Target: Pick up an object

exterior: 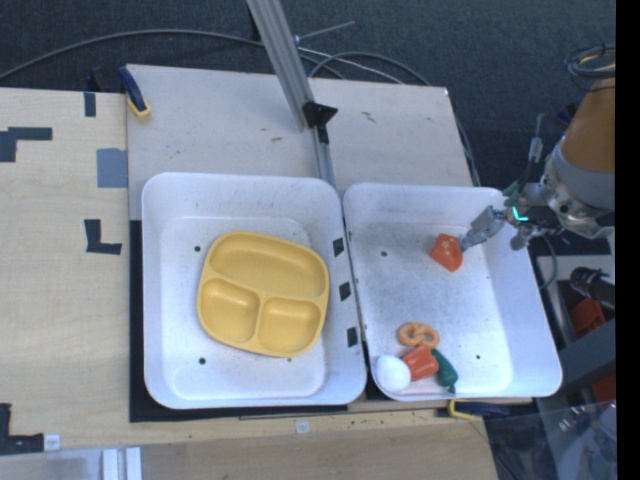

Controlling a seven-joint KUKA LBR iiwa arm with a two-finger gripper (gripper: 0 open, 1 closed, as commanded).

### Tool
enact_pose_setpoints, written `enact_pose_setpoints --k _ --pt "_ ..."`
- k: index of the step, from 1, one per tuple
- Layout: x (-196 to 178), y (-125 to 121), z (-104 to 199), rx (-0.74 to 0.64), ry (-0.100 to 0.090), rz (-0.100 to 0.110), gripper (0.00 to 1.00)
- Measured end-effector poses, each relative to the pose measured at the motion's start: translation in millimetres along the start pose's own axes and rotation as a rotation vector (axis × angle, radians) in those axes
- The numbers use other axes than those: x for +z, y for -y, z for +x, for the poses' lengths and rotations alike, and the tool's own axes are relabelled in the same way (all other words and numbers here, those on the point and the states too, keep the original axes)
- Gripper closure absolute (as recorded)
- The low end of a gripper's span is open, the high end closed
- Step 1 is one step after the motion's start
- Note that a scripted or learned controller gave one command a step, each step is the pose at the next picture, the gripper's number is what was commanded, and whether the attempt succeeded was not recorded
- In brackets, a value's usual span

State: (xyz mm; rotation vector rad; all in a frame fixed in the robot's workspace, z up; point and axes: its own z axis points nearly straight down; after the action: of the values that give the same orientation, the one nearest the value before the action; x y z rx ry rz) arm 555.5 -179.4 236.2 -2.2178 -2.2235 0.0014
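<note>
An orange-red block [447, 252] lies in the upper part of the right bin [520, 358]. At that bin's near edge sit an orange pretzel-shaped piece [417, 334], a white egg [392, 372], a red piece [422, 364] and a small green piece [444, 371], all close together. My gripper [498, 232] hangs over the right bin's upper right corner, just right of the orange-red block and slightly above it. Nothing can be seen held in it.
A yellow divided plate [263, 293] lies in the left bin [160, 268]. A slanted metal pole [285, 53] rises behind the bins, with cables [370, 63] on the dark floor beyond. The arm's orange band [592, 133] is at the right edge.
</note>
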Motion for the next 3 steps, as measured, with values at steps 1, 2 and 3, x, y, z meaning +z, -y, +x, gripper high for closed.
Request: enact_pose_setpoints --k 1,2,3 --pt "60 6 -7 0.002 0.0 0.006 0.0" --pt "123 2 -5 0.001 -0.001 0.007 0.0" --pt "148 1 -5 0.001 0.002 -0.001 0.0"
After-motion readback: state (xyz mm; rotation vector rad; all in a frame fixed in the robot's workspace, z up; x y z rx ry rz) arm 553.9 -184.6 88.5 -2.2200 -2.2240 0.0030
